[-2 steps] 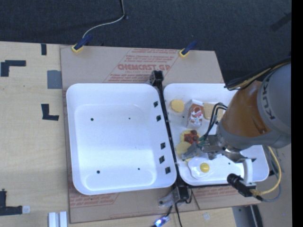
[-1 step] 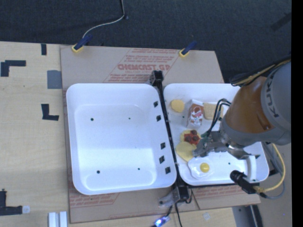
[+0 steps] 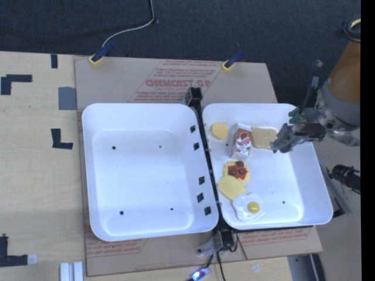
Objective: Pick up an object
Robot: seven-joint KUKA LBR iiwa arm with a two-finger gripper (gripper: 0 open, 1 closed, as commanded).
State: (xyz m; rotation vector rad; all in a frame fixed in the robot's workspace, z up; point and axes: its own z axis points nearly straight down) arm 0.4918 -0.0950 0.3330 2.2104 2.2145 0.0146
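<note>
I see the claw (image 3: 285,142) over the right bin (image 3: 304,186), just beside the toast (image 3: 263,137), which lies touching the carton (image 3: 242,143); I cannot tell how far it is open, and nothing shows in its grip.

Red print runs upside down across the far strip of the cardboard sheet (image 3: 176,81) under the two bins; its letters are too blurred to read.

Right bin (image 3: 304,209) holds toast slice (image 3: 263,137), small carton (image 3: 242,143), pizza piece (image 3: 237,171), yellow wedge (image 3: 231,187), fried egg (image 3: 249,207), yellow round (image 3: 220,131).
</note>
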